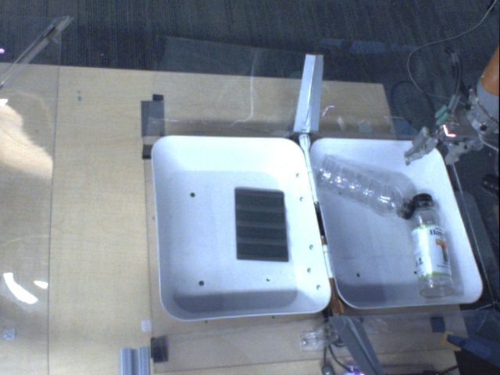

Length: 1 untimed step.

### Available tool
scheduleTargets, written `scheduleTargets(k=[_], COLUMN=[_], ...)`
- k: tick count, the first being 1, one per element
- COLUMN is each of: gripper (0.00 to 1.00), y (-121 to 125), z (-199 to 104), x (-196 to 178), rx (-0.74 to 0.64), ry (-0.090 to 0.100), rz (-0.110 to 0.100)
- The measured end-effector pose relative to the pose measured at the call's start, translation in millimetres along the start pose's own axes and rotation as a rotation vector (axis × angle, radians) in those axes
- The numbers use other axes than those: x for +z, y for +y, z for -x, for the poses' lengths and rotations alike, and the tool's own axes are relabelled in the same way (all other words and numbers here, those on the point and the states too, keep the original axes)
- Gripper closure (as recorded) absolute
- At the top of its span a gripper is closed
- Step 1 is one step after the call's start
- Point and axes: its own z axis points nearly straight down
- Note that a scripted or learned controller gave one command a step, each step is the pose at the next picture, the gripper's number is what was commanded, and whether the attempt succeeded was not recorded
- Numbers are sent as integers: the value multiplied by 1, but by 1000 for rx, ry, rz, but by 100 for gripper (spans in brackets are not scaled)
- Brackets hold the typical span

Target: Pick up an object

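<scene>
Tool (431,141), seemingly spread wide and empty, hovers over the right bin's (391,287) far corner, bottles (432,248) lying nearer.

Bins: two, a left bin (168,209) and a right bin (367,256)
Bottles: two, a clear bottle (359,187) and a small bottle (431,248)
Dark pads: one dark pad (261,223)

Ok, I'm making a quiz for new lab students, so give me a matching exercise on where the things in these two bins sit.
Things:
1. dark ribbed rectangular block
2. crushed clear plastic bottle
3. small bottle with black cap and label
4. hand

Places:
A. right bin, near its right wall
B. over the right bin's far right corner
C. middle of the left bin
D. far part of the right bin, lying flat

Pairs: 1-C, 2-D, 3-A, 4-B
</scene>
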Motion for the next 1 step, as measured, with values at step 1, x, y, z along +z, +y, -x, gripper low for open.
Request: scheduleTargets(k=[1], gripper=[0], y=[19], z=[-15], x=[145], rx=[-95], ry=[-1], rz=[3])
